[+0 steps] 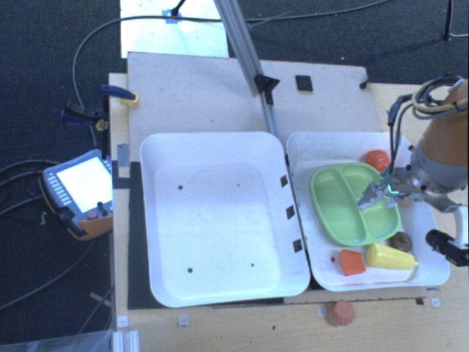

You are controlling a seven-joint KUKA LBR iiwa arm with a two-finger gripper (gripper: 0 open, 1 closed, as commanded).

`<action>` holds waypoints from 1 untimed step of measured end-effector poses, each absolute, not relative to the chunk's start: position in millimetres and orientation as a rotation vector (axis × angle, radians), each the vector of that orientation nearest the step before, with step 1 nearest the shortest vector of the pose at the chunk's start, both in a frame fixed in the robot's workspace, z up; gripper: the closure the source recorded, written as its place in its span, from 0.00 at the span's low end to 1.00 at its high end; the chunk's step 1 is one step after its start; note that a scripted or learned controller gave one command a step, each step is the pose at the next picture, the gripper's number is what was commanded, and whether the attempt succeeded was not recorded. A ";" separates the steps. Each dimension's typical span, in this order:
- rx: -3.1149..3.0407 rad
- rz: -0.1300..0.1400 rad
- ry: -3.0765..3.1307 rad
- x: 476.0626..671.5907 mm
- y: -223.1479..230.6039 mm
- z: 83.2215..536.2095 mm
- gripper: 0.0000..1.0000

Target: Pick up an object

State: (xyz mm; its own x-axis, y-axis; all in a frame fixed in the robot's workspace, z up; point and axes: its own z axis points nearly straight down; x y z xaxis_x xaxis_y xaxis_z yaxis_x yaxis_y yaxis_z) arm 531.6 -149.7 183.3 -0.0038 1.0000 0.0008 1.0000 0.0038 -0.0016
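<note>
A: Green divided plastic plate point(350, 213), shallow and 2-sectioned, lies in the right white bin point(308, 160), and the gripper point(377, 194) sits over its right edge.

B: Is it gripping the plate?

A: I cannot tell; the tips blur against the rim, so whether the pincer is released or clenched is unclear.

B: How should this step go?

A: My judgement: pinch the thin rim squarely, 1 tip inside and 1 outside, then lift straight up so the plate does not tip or slide.

B: What else is in that bin?

A: 4 more things: an orange-red ball point(377, 159) beside the plate's top, a yellow plastic block point(390, 257), a small orange cup point(352, 262) and a brown round piece point(400, 241) below it.

B: And the left white bin point(157, 149)?

A: I see nothing in it.
</note>
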 end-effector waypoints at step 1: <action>-2.217 -0.002 -2.227 532.6 -149.7 184.5 0.00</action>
State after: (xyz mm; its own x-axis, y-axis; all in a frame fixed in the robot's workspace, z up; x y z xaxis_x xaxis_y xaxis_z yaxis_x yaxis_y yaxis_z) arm 532.6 -149.7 184.5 -0.0043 1.0000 0.0001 1.0000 0.0043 0.0015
